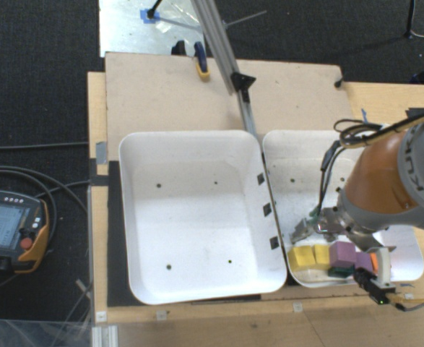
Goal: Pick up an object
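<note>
I am looking down at a slant on a pale wooden bench (291,92) that carries two shallow white plastic bins side by side. The larger left bin (136,194) shows a bare white floor with a few small dark dots. The right bin (291,157) is partly covered by my grey robot arm with its orange band (381,179), which reaches in from the right and bends down over the bin's near end. Its two-finger gripper (307,230) hangs low above that corner. I cannot tell how its fingers stand. Just beneath and beside it, in the near corner of the right bin, lie a yellow block-shaped object (309,256), a purple block (342,251) touching its right side, and a small dark green piece (339,271) just in front. At far left, off the bench, rests a grey handheld control pendant with an orange edge (9,230).
</note>
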{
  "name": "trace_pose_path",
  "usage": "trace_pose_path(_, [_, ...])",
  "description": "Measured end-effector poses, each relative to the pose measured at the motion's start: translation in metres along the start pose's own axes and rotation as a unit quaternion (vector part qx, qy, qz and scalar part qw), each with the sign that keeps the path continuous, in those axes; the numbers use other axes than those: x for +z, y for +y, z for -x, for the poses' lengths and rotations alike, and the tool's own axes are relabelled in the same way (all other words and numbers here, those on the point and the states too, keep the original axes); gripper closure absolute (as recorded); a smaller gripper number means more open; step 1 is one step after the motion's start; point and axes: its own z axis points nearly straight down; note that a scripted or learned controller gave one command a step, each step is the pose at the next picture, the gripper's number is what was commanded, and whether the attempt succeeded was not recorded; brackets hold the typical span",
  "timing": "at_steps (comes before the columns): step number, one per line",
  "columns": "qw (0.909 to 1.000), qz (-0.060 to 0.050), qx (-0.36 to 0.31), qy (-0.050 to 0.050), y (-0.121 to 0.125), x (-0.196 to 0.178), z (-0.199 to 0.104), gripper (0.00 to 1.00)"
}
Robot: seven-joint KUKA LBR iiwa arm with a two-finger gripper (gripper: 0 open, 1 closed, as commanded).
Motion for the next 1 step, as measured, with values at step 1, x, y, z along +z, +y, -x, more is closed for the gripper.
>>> trace_pose_path(1, [0.9999, 0.009, -0.003, -0.003, 0.0078, -0.1597, -0.0175, 0.00])
